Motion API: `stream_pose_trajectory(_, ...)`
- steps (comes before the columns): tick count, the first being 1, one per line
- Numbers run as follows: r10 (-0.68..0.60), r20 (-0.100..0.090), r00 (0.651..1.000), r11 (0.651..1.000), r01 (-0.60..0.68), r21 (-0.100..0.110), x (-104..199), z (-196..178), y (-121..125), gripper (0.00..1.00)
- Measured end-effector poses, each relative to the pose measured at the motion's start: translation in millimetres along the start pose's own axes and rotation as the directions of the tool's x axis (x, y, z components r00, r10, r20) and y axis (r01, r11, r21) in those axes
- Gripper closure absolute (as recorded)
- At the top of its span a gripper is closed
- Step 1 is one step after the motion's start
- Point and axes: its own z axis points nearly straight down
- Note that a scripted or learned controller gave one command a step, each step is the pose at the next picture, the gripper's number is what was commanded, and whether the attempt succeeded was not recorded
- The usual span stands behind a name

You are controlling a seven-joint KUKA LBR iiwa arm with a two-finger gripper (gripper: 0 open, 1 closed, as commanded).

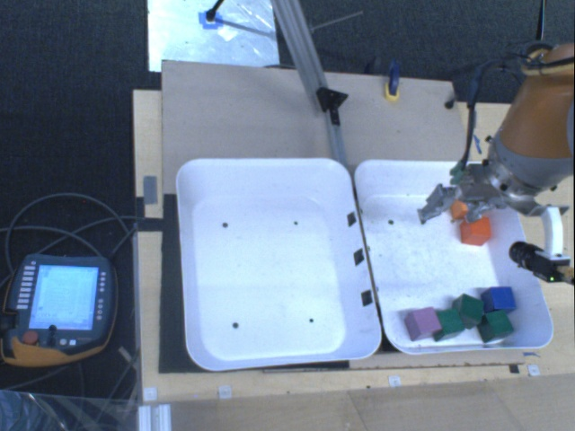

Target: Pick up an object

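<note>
My gripper [449, 212] hangs over the back of the right bin [395, 241], its two grey fingers spread apart and open. A small orange object [459, 210] shows in the gap between them, closer to the right finger; I cannot tell if either finger touches it. An orange-red block [475, 232] lies just right of and below the fingers. Along the bin's front edge lies a cluster: a purple block [419, 322], green blocks [449, 323] [468, 308] [494, 328] and a blue block [499, 299].
The left bin [193, 241] stands beside the right one, with black clips [358, 256] on the shared rim. A slanted metal pole [305, 48] crosses the back of the bench. A teach pendant [58, 308] rests at the far left.
</note>
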Motion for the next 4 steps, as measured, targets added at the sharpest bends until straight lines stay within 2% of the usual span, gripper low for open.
stream_pose_trajectory(1,0.001,0.0,1.0,1.0,-0.001,-0.001,0.0,-0.2,0.1,0.0)
stream_pose_trajectory(2,0.003,0.001,1.0,1.0,-0.003,0.005,-7.7,59.0,-2.2,0.0)
stream_pose_trajectory(4,0.003,0.001,1.0,1.0,-0.003,0.003,-13.2,132.7,-1.8,0.0)
